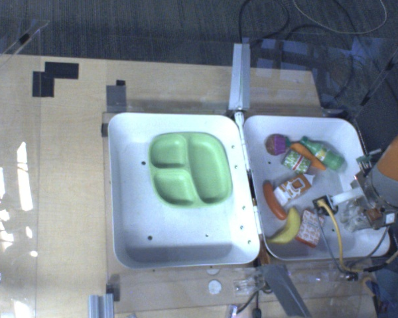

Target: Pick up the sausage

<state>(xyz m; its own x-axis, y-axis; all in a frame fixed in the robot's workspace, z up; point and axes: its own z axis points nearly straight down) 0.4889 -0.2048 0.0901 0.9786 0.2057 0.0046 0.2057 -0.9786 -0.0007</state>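
Sausage [274, 201]: seen lying in the right bin [345, 130], near its 9 o'clock wall, touching nothing of the gripper.
Neighbours: a carton [294, 189] is set just at the sausage's 2 o'clock; a banana [288, 228] lies at its 5 o'clock; a small box [310, 229] is beside the banana.
Far end: a purple fruit [276, 144], a carrot [300, 158] and a green bottle [322, 153] are grouped toward 12 o'clock.
Gripper [355, 212]: placed at the bin's 4 o'clock, well apart from the sausage; whether it is parted or closed cannot be told.
Left bin [123, 197]: a green tray [189, 167] is held in it.
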